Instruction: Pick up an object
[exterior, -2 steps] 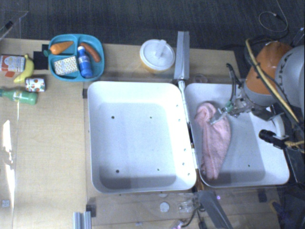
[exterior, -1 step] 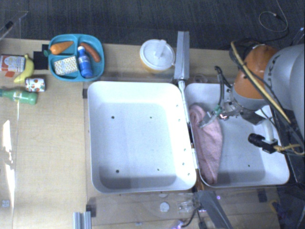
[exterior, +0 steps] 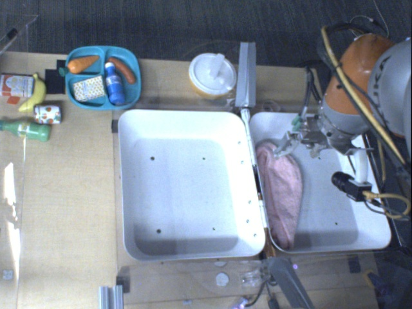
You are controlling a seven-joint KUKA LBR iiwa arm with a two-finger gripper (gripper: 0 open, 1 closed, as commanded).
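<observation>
One pink cloth [exterior: 280, 192] lies along the right bin's [exterior: 360, 237] left wall. The tool [exterior: 297, 139] hangs at the cloth's top end; I cannot tell its spread. Soft folds may slip free, or a finger may catch the wall.

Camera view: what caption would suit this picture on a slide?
Robot arm's tool reaching to the top end of a pink cloth lying in the right white bin, beside the left bin.
</observation>
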